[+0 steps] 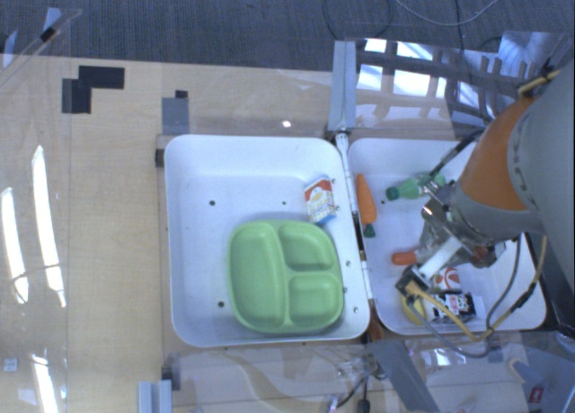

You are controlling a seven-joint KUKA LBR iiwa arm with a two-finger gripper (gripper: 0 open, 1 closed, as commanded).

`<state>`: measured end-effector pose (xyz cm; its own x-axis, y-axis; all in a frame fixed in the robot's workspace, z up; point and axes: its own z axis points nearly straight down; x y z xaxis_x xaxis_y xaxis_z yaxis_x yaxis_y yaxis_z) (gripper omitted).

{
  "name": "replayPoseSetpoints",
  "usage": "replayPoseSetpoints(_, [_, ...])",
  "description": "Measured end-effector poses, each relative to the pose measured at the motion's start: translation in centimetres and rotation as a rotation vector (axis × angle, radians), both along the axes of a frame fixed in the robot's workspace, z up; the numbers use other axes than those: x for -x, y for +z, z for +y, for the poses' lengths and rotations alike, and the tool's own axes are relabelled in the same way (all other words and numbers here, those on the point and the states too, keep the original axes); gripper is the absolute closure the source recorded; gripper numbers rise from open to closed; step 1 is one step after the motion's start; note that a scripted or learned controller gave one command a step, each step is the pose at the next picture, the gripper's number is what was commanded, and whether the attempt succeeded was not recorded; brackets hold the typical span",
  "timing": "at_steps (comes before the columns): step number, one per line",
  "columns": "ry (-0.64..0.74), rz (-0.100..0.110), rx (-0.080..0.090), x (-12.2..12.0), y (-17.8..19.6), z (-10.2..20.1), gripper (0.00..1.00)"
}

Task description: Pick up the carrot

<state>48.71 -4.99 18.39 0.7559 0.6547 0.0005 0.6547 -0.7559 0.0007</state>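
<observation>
The carrot (364,203) is orange with a green stem end and lies along the left wall of the right bin (530,312), pointing away from the camera. My gripper (433,239) hangs over the middle of the right bin, to the right of the carrot and apart from it. A small orange piece (403,259) lies just to the gripper's lower left. The arm hides the bin floor beneath it.
A green bottle (404,189) lies in the right bin behind the gripper. A dark packet with red and white print (454,302) sits at that bin's front. The left bin (193,187) bears a green divided plate (286,275) and a small carton (320,200).
</observation>
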Motion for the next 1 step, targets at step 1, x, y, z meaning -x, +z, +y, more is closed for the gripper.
replayPoseSetpoints(1, [-0.253, -0.001, 0.0, -0.04, 1.11, -5.51, 1.0])
